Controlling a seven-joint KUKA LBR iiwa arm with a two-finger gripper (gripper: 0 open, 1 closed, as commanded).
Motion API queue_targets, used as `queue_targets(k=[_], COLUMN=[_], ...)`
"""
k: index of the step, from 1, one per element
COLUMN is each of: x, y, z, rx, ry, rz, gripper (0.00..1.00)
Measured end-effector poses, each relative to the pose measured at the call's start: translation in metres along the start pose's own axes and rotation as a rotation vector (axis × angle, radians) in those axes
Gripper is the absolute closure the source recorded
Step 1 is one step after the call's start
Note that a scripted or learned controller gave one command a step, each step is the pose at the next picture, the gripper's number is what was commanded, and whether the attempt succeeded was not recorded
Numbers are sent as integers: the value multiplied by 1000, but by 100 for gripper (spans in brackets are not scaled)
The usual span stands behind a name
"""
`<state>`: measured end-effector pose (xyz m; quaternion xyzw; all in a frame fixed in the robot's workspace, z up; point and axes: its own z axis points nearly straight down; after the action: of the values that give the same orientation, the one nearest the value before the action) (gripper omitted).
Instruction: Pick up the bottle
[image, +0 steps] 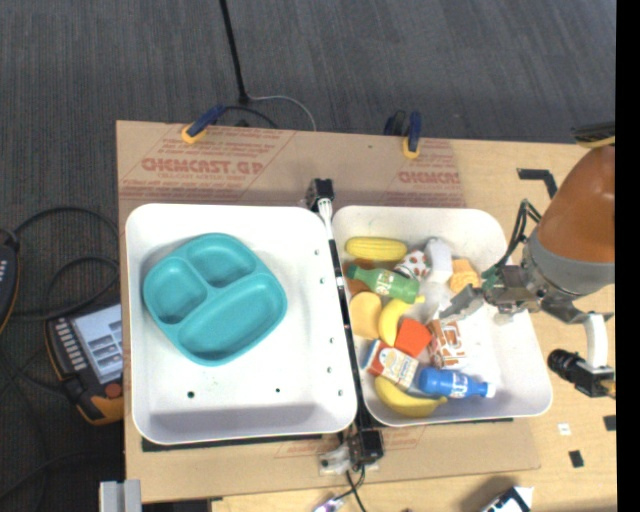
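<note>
Two shallow white bins (240, 420) are set side by side on brown cardboard. Inside the right bin, a green plastic bottle (384, 283) is seen lying among toy food, left of the two-finger gripper (462, 303), whose fingers are spread open, holding nothing.

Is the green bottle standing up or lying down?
Lying down. The green bottle rests on its side in the right bin, among the toy food, below the corn.
</note>
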<state>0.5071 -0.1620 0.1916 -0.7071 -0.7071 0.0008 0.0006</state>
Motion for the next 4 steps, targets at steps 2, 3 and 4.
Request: queue_targets(k=[2, 3, 4], x=[58, 25, 25], y=[-20, -24, -24], z=[63, -25, -35], rx=[-17, 0, 2], ry=[-4, -1, -2], rz=[339, 756, 755], gripper=[0, 0, 100])
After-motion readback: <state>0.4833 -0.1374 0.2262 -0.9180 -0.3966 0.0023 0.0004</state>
